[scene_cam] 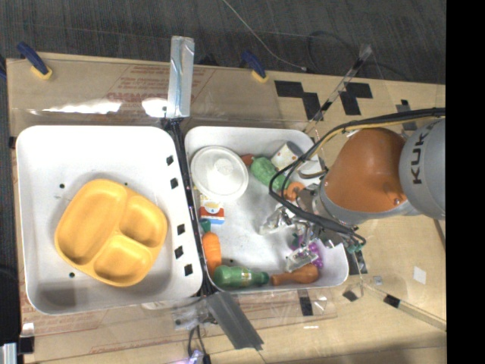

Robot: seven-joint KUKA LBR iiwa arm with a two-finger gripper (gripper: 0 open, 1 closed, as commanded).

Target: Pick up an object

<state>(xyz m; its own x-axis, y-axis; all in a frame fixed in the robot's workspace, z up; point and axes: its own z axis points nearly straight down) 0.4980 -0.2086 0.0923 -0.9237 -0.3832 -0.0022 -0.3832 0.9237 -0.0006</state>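
Lowered into the right bin (227, 139) among clutter, hand (292, 237) with grip state impossible to tell, near purple toy (312, 258) by the bin's near wall; yellow divided plate (111, 231) in left bin (45, 146).

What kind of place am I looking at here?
Probably a robotics lab's test bench: a robot arm reaches over two white bins, toy food such as a carrot lies inside, and cables trail across the floor.

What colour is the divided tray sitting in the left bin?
Yellow. The divided tray shows clearly in the camera view, lying in the left bin.
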